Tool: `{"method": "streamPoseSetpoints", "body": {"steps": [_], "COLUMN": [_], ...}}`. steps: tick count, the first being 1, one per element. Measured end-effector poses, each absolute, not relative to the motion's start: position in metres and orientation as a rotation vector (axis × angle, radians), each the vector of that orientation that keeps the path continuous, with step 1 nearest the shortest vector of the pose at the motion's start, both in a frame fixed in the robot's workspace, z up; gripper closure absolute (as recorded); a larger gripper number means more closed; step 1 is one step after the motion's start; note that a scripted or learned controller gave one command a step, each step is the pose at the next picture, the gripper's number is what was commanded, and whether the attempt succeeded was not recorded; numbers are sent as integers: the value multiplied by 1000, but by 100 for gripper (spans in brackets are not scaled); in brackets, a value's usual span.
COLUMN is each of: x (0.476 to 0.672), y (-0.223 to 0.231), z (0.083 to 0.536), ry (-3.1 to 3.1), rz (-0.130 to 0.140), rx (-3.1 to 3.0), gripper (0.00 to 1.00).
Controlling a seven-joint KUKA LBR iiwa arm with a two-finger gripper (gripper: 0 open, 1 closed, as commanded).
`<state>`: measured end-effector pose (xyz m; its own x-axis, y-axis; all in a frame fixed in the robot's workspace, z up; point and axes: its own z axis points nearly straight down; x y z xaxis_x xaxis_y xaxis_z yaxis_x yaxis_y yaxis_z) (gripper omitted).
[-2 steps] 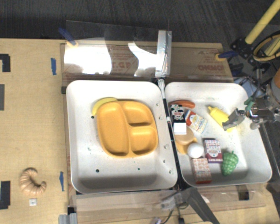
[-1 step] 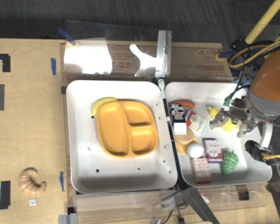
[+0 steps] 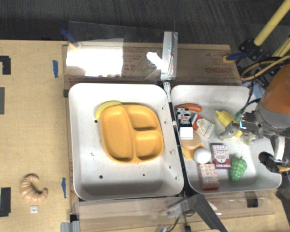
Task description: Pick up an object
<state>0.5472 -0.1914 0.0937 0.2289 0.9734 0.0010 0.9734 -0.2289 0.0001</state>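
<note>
Clutter fills the right-hand shallow white bin (image 3: 261, 178), at the lower right of the frame, and that is presumably why the grey arm with the orange band (image 3: 280, 100) reaches in from the right edge over this bin. The two-finger gripper (image 3: 232, 128) sits at mid-right, low over a small yellow toy piece (image 3: 224, 116) near the bin's upper middle; whether the jaws are open, closed or gripping cannot be told, since cables and metal parts hide them.

Candidates for picking all lie in this bin: a green bumpy round toy (image 3: 238, 168) at lower right, a purple-and-white small box (image 3: 220, 156) just left of it, a red patterned box (image 3: 208, 176) below, a white egg-like ball (image 3: 202, 155), and a red sausage-shaped toy (image 3: 189, 108) towards the top. They crowd together, so a clean grasp likely needs an object with free sides.

An orange divided plastic tray (image 3: 132, 131) lies alone in the left white bin (image 3: 82, 144), centre frame, probably a drop area. A tan curled croissant toy (image 3: 34, 187) rests on the cardboard bench top (image 3: 24, 105) at lower left, well apart.
</note>
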Motion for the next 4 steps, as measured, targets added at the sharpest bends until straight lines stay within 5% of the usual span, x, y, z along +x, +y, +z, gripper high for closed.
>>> {"method": "streamPoseSetpoints", "body": {"steps": [1,2,4], "x": [547,556,514], "y": [-192,-111,-63], "z": [103,240,378], "ry": [-1948,-1528,-2243], "rz": [-2,-4,-3], "rx": [-2465,-2746,-2204], "gripper": [100,100,100]}}
